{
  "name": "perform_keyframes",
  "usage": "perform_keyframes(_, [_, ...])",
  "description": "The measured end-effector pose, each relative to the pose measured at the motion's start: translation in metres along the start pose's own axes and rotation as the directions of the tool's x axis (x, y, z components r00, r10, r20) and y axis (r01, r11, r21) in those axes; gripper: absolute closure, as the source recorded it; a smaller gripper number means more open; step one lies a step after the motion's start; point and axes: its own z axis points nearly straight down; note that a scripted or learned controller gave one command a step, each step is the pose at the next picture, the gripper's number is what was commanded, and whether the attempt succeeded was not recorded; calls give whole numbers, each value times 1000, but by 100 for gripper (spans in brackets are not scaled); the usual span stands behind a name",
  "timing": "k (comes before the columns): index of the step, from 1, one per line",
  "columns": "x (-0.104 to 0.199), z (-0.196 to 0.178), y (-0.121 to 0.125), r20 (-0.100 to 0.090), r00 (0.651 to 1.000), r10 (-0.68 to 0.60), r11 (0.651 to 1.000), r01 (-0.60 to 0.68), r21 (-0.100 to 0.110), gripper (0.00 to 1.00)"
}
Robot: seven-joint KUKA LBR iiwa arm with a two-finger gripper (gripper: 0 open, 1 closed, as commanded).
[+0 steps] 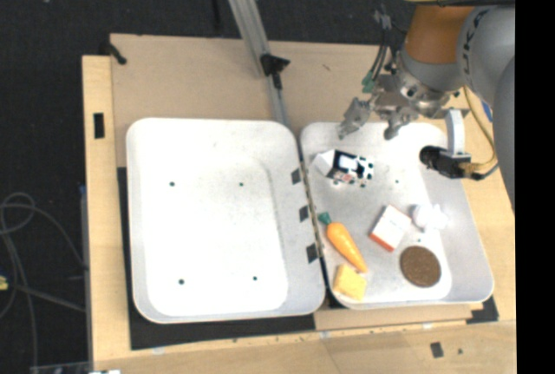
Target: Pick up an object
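Note:
My gripper (373, 122) hangs open over the back edge of the right bin (460, 259), its two grey fingers (351, 116) spread apart with nothing between them. Just in front of it lies a black-and-white toy (347, 167). Further forward rest an orange carrot (345, 245), a yellow block (349, 282), a white-and-orange box (390, 227), a small white object (429, 214) and a brown disc (421, 265).
The left bin (208, 216) sits beside the right one. A slanted metal rail (247, 16) runs from the top down to the gap between the bins. A black cable fitting (444, 160) hangs off the arm over the right bin's far right.

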Motion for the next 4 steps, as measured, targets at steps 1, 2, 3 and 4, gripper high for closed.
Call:
perform_keyframes(1, [-5,62,-4,0,1000,2,1000,-2,2,0])
perform_keyframes(2, [-5,100,-7,6,1000,2,1000,-2,-16,0])
perform_keyframes(3, [-5,86,-5,5,1000,7,1000,-7,-24,100])
perform_keyframes(4, [-10,40,-7,-2,1000,2,1000,-2,-9,100])
